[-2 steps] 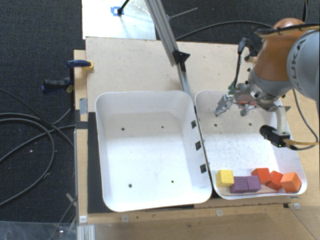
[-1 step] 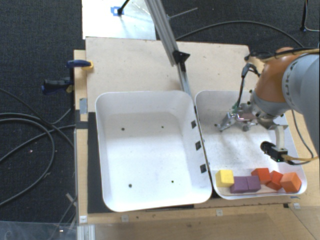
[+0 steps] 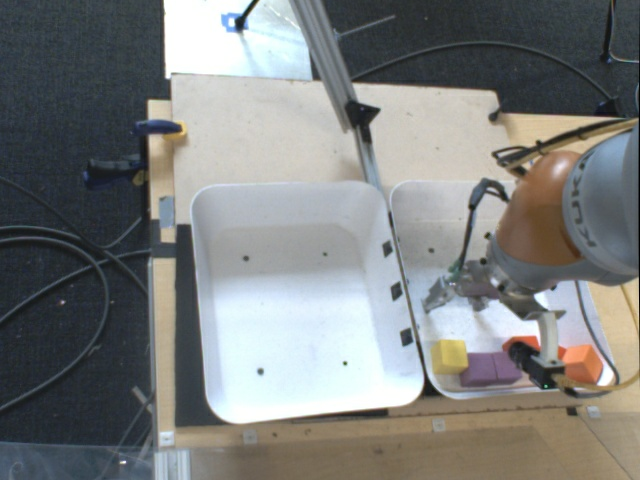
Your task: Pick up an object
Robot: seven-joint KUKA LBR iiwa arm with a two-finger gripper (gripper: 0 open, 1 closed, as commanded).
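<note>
Three blocks lie along the near wall of the right bin [image 3: 420,218]: a yellow block [image 3: 449,356], a purple block [image 3: 490,369] touching it on the right, and an orange block [image 3: 582,364] in the near right corner. My gripper [image 3: 455,293] hangs low over the middle of this bin, just behind the yellow block and apart from it. No block shows at its tip. The grey arm with its orange band [image 3: 535,218] covers the right part of the bin.
The left bin [image 3: 215,268] stands beside the right one, their walls meeting at a rim with black tabs [image 3: 396,290]. A slanted metal pole [image 3: 330,58] crosses the back of the bench. Cables lie on the floor to the left.
</note>
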